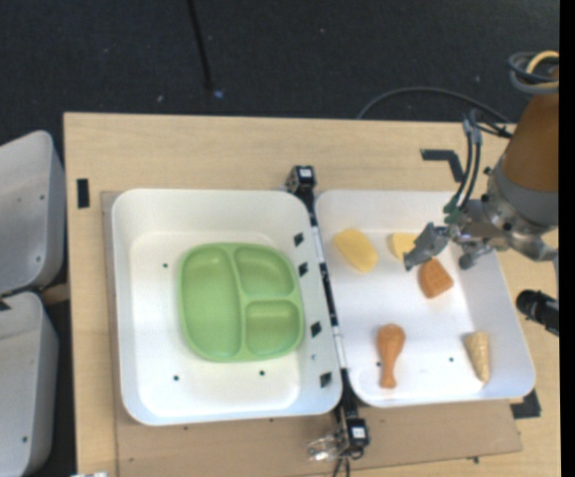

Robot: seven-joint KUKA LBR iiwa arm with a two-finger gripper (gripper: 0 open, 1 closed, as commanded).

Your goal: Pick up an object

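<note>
orange toy food piece (435, 279) lies in the right bin (421, 391), directly below the gripper (448, 250), and looks like the likeliest target, though the task names no particular object. the gripper's two dark fingers are spread wide, one (424, 247) to the left of the piece and one (471, 254) to its right, and nothing sits between them. whether the fingertips have reached the level of the piece cannot be told from this slanted view.

other candidates in the same bin: a yellow potato-shaped piece (356, 249) near the divider, a smaller yellow piece (402, 243) just beside the left finger, a toy drumstick (390, 353) toward the front, and a pale cone-like piece (479, 354) at the front right corner. the left bin (138, 386) holds a green divided plate (239, 300).

as a judgement, the task is at the approach stage: the arm is positioned over an object, but no grasp is made and nothing is lifted. closing on the piece and raising it clear of the bin remain.
</note>
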